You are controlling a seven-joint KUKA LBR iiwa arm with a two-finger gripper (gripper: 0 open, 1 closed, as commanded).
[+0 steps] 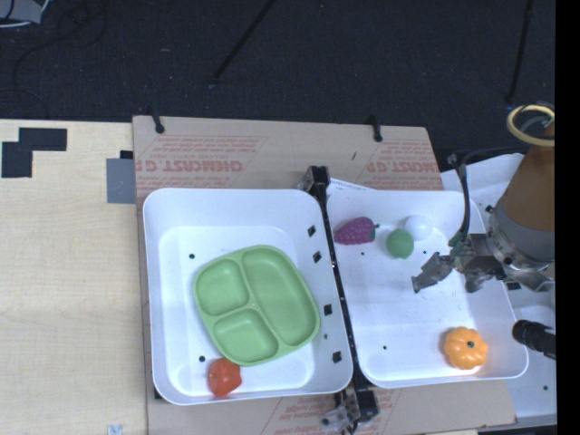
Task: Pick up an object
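Observation:
In the right bin (390, 361) a purple fruit-shaped toy (355, 231) lies near the back left, with a green ball (400, 243) and a small white ball (419, 227) just right of it. An orange pumpkin toy (464, 347) sits near the front right corner. My gripper (450, 276) hangs over the right part of this bin, right of the green ball and behind the pumpkin. Its two dark fingers (429, 274) stand apart and open, with nothing between them.
The left bin (172, 234) holds a green divided plate (256, 304) and a red-orange toy (224, 376) at its front edge. A dark divider (332, 288) runs between the bins. The arm's orange band (535, 193) fills the right side.

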